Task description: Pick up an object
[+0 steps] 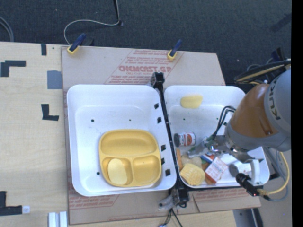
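Reaching arm: the grey KUKA arm with its orange band (253,115) leans in from the right over the right-hand shallow white bin (236,94), low enough to work among the clutter there.
Left bin: the left-hand shallow white bin (80,126) holds a yellow plastic divided tray (130,156), well apart from the arm.
Gripper: the two-finger gripper (201,148) sits down among the items; how far it is open, and whether it grips anything, cannot be told.
Likely targets: a small red-labelled can (185,139) just beside it, a yellow ridged wedge (192,174) and a red-and-white packet (215,169) near the front wall.
Outlier: a pale yellow oval piece (191,101) lies alone by the far wall.
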Controlling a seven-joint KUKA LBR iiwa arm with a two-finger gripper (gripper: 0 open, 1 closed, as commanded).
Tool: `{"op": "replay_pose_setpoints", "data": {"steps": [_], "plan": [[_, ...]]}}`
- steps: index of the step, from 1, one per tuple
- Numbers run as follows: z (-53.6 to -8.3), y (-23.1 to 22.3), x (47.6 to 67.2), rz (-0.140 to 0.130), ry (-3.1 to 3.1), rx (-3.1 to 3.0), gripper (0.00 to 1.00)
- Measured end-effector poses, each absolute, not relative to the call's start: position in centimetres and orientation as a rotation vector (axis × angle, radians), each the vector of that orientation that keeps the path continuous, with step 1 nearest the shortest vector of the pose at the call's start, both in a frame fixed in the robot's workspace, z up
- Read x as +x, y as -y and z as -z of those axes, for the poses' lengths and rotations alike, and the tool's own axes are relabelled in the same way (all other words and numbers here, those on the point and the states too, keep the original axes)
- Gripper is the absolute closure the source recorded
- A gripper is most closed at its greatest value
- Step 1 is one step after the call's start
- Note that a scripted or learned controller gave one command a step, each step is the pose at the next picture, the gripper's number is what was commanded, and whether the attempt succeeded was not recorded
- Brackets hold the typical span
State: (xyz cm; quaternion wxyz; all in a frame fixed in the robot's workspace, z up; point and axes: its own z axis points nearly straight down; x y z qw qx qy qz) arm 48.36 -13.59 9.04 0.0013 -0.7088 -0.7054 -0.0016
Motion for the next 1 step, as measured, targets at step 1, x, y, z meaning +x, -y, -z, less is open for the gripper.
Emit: {"op": "replay_pose_setpoints", "data": {"steps": [1], "plan": [[-10.60,13.45,48.70,0.011,2.226,-2.222,1.00]]}}
